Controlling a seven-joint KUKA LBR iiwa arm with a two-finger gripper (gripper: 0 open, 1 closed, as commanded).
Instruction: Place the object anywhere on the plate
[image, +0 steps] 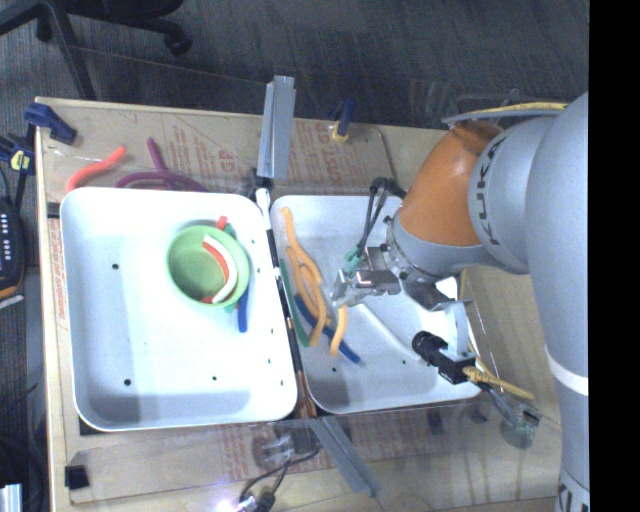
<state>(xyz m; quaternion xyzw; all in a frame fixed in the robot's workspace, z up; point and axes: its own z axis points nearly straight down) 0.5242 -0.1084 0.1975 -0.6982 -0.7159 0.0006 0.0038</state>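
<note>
Grey and orange, the arm (500, 190) reaches from the right over the right bin (400, 385), which sits just right of the left bin (110, 390) on the desk (200, 135). The green plate (200, 262) rests in the left bin's upper middle, with red, white and blue strips on its right side. Right of the plate, in the right bin, lies a tangle of orange, green and blue strips (318, 305). The claw (350, 285) hangs at that tangle's right edge; I cannot tell how far it is open or whether it grips anything.
</note>
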